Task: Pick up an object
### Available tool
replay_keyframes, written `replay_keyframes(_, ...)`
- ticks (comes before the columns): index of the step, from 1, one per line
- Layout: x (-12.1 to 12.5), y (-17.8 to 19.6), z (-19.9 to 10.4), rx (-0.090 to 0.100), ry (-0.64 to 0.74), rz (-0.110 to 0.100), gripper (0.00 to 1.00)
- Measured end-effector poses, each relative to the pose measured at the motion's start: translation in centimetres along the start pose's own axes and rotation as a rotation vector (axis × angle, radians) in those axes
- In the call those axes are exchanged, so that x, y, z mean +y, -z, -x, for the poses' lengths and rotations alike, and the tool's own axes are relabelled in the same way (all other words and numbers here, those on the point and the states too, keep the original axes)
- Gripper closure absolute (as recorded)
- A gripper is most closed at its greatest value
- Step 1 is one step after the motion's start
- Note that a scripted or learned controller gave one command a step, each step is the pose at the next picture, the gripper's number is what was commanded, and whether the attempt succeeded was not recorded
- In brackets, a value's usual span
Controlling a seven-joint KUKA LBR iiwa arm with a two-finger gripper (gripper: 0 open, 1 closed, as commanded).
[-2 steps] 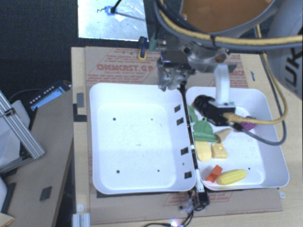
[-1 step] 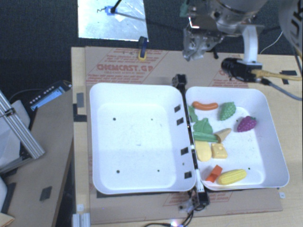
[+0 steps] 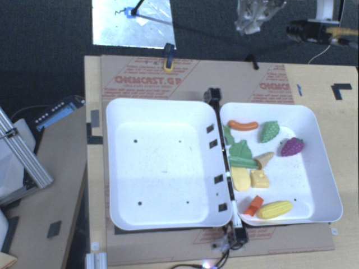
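Observation:
The right bin (image 3: pixel 321 150) holds several toy foods: an orange sausage (image 3: pixel 243 125), a green strawberry-like piece (image 3: pixel 270 130), purple grapes (image 3: pixel 291 146), a green leafy piece (image 3: pixel 240 152), a cone (image 3: pixel 265 159), a yellow wedge (image 3: pixel 240 179), a cheese cube (image 3: pixel 259 178), a red-orange block (image 3: pixel 253 205) and a corn cob (image 3: pixel 274 209). My gripper (image 3: pixel 253 17) hangs high at the top of the view, well beyond the bins' far edge, with nothing seen between its fingers.
The left bin (image 3: pixel 162 161) lies beside the right one, joined by a black hinge strip (image 3: pixel 223 156). A cardboard sheet (image 3: pixel 146 77) lies under both. A shiny metal plate (image 3: pixel 133 15) is at the top left, and a yellow clamp (image 3: pixel 169 58) stands at the board's far edge.

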State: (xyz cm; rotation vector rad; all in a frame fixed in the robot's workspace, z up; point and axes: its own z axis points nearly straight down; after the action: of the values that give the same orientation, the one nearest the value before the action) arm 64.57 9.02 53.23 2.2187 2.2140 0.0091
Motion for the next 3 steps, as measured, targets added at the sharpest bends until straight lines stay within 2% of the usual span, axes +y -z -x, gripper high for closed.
replay_keyframes(1,-4.6,0.4,-7.0,0.004,0.014,-0.007,1.00)
replay_keyframes(2,2.5,-1.9,-2.6,-0.001,0.000,-0.007,1.00)
replay_keyframes(3,-6.4,0.6,-7.9,0.005,0.014,-0.006,1.00)
